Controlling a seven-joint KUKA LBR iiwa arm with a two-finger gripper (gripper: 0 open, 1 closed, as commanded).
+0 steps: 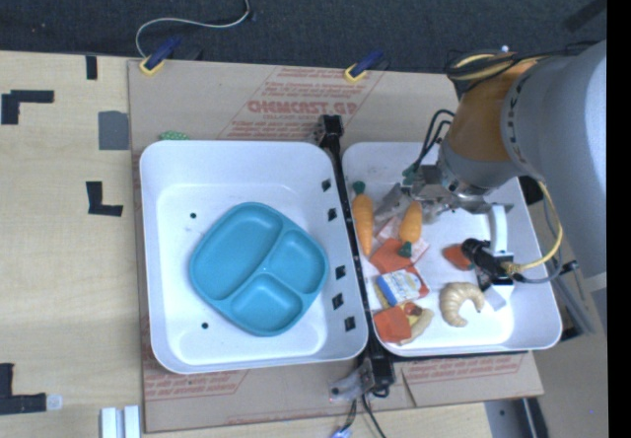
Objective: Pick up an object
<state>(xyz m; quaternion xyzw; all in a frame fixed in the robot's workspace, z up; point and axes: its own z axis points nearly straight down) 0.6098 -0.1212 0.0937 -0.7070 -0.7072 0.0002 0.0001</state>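
My gripper (412, 197) hangs over the upper left part of the right bin (532, 328), at the end of the grey arm with the orange band. Directly beneath its tip lies a small orange carrot-like piece (411, 225). A longer orange carrot (363, 219) rests along the bin's left wall. Below them sit an orange-red toy (390, 254), a small printed packet (399, 285) and another orange-red piece (394, 325). A tan croissant (461, 301) lies toward the front, and a red piece (456, 255) sits just above it.
The left bin (163, 180) holds a blue divided plate (258, 268). A black divider (340, 229) runs between the two bins. Both bins rest on a cardboard sheet (246, 106) on the wooden bench.
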